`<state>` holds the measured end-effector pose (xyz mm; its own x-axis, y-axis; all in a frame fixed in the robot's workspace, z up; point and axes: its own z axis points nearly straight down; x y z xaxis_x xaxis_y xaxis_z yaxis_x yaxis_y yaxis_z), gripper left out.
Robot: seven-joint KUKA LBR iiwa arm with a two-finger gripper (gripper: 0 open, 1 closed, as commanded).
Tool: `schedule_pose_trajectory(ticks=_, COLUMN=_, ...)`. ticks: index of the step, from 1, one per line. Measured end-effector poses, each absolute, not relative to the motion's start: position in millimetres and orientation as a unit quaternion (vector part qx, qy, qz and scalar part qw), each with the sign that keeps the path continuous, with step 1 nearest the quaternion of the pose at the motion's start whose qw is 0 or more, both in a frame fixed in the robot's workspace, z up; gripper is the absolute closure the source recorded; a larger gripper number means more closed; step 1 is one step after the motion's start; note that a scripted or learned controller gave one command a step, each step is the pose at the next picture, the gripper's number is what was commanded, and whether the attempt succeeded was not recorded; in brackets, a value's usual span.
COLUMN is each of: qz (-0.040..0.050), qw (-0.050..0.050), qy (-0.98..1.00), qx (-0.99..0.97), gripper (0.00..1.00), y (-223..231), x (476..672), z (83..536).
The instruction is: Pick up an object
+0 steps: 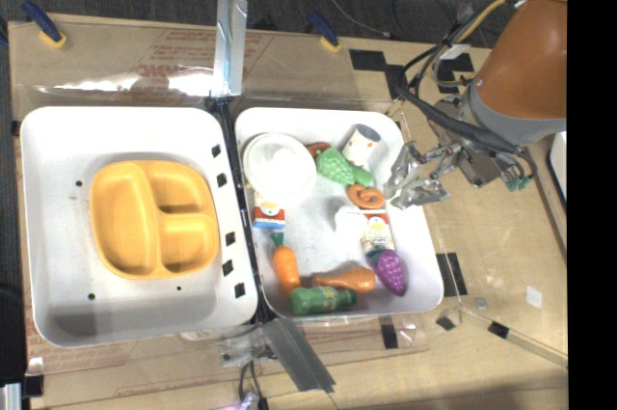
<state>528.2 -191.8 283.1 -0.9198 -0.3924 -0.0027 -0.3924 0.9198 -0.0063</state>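
Left white bin (58, 234): holds one yellow plastic divided tray (154, 215).

Right white bin (318, 123): white round bowl (280, 165), green toy grapes (339, 167), white cup (362, 145), orange carrot (285, 269), green toy bottle (323, 300), purple toy grapes (390, 271), all lying loose.

Gripper (413, 178): over that bin's right rim, fingers apart, nothing between them. Judgement: no pick made yet; descent, closure and lift remain.

Counter (501, 273): light wood with black tape marks; dark carpet beyond.
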Motion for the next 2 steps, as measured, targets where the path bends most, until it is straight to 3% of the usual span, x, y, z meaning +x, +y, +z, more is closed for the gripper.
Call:
schedule_pose_trajectory(ticks=1, qz=0.0018, qw=-0.002, qy=0.961, qx=-0.277, gripper=1.0, y=-154.7, x=510.0, z=181.5)
schedule_pose_trajectory(ticks=2, qz=-0.002, qw=0.004, qy=0.964, qx=-0.266, gripper=1.0, y=-111.6, x=590.2, z=103.3)
